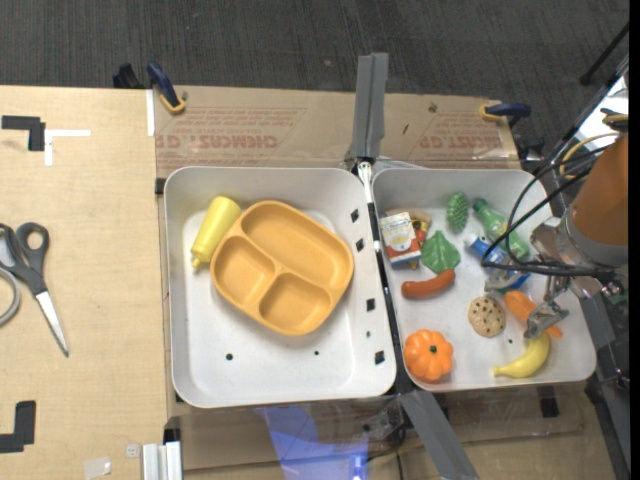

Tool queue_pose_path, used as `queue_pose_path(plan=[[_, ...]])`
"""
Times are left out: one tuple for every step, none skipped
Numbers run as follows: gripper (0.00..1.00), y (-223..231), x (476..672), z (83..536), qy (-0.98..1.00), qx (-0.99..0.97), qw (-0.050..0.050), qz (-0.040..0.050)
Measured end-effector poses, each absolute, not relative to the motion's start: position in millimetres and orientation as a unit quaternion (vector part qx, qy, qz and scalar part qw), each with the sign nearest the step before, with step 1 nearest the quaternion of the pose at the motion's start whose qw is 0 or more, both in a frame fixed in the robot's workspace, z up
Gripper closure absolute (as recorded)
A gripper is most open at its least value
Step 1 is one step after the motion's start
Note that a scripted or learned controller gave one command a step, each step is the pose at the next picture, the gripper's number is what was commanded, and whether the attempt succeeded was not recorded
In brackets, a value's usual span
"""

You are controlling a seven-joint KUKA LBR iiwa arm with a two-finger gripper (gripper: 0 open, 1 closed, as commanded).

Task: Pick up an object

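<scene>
Desk: wooden desk is carrying two shallow white bins side by side, with dark carpet lying beyond it and scissors resting at its left end.
Left bin: left bin is holding a yellow divided plate and a yellow bottle that is leaning against the plate's rim.
Right bin: right bin is holding the crowded choice of things: an orange pumpkin, a banana, a cookie, a sausage, a small printed carton, a green leaf and a green bottle.
Arm: grey and orange arm is reaching in from the right, over the right bin's far right side.
Jaws: gripper is hanging low just above the banana, beside an orange piece; I cannot tell how far the jaws are parted, and nothing is visibly sitting between them.
Task thing: banana is lying at the bin's lower right corner, close to the wall, apart from the pumpkin.
Doing it well: closing across the banana's narrow width looks wisest, keeping clear of the bin wall and of the orange piece alongside, then lifting straight up.
Risk: curved skin is likely to slip if it is pinched near the tip.
Writing: cardboard behind the bins is showing printed lettering upside down, too unclear to read with confidence; the carton's print is too small to make out.
</scene>
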State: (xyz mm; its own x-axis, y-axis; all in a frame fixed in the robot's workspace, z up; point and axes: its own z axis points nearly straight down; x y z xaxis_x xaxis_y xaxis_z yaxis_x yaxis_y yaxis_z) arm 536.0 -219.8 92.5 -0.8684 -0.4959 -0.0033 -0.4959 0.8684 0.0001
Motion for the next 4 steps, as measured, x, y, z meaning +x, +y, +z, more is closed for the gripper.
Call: queue_pose_path(plan=[[0.0, -157.9, 595.5, 93.0, 0.966, -0.26, 0.003, 0.0002], [0.0, -190.0, 624.1, 94.3, 0.953, -0.302, 0.004, -0.0008], [0.0, -202.8, 562.6, 92.9, 0.944, -0.331, 0.002, -0.0002], [0.0, -127.0, 573.7, 92.1, 0.961, -0.277, 0.002, 0.0007]])
